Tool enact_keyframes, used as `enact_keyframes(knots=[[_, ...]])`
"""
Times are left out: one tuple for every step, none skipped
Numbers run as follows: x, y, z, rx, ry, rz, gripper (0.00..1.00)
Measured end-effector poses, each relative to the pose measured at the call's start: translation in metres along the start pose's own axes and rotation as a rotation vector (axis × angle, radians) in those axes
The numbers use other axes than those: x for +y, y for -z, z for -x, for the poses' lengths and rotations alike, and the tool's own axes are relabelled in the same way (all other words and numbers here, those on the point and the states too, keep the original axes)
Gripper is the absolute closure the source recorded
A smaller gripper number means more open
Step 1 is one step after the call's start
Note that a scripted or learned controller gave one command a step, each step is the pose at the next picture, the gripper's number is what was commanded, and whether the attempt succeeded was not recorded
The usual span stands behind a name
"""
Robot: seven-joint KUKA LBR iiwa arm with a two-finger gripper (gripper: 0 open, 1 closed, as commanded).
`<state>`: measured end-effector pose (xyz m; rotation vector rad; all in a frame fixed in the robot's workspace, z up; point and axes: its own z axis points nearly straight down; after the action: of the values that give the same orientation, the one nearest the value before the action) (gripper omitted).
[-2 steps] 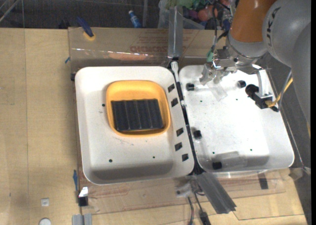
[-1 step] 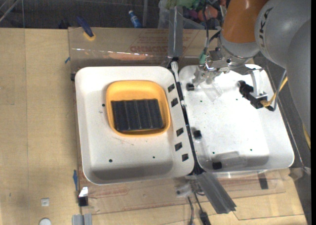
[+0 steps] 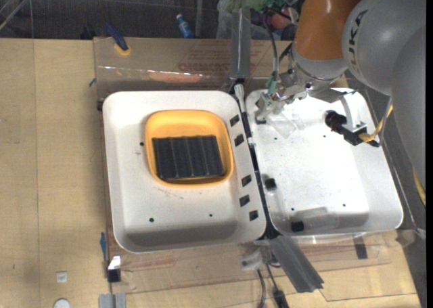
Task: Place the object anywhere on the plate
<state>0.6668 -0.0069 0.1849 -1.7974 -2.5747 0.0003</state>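
Locate the dark ribbed slab. It lies flat inside the orange plate, fully within the rim. Its long axis runs left to right across the camera view, and its ribs cross that axis. Judge the placement as met: the slab rests on the plate and nothing grips it.

The plate sits near the middle of the left bin. The right bin adjoins it, and the two meet along a shared wall.

Note the gripper. It hangs over the far left corner of the right bin, just beside the shared wall. From the gripper, the slab lies to the view's left and toward the near side, across that wall, and the two are well apart. Any return to the slab would have to lift clear of the wall before crossing. You cannot read the gripper's opening from this view.

A pale glassy patch lies in the bin just below the gripper; it may be a clear item or only glare. A small black piece lies in the right bin beside the shared wall. Both bins stand on the wooden worktop.
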Motion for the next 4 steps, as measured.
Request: enact_keyframes(knots=[[0.000,0.000,0.000,0.000,0.000,0.000,0.00],[-0.048,0.001,0.022,0.000,0.305,0.001,0.00],[-0.039,0.001,0.070,-0.005,0.419,0.006,0.00],[-0.038,0.012,0.071,-0.008,0.414,0.014,1.00]])
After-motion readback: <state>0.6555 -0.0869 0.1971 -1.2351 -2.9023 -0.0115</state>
